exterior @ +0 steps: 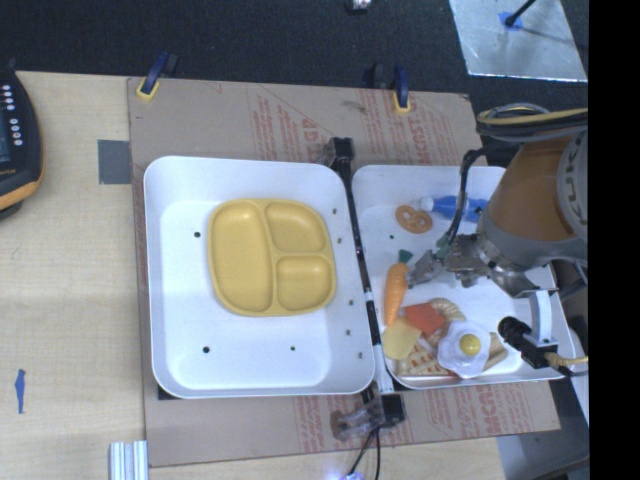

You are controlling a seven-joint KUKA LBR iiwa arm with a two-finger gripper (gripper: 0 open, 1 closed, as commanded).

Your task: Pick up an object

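Now gripper [432, 264] hovers low in right bin [372, 193], finger state: cannot tell. Carrot [396, 291] lies just left-below it, long axis near vertical in frame, nearest pick target.

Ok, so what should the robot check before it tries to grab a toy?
1. Toys in the right bin: carrot, egg, cookie are there. Ok.
2. Gripper over that bin: beside the carrot's top end. Ok.
3. Something between the fingers: cannot tell.
4. Target easy to separate: the egg and red piece lie crowded together. Not ok.
5. Yellow tray sits alone in the left bin, away from the arm. Ok.
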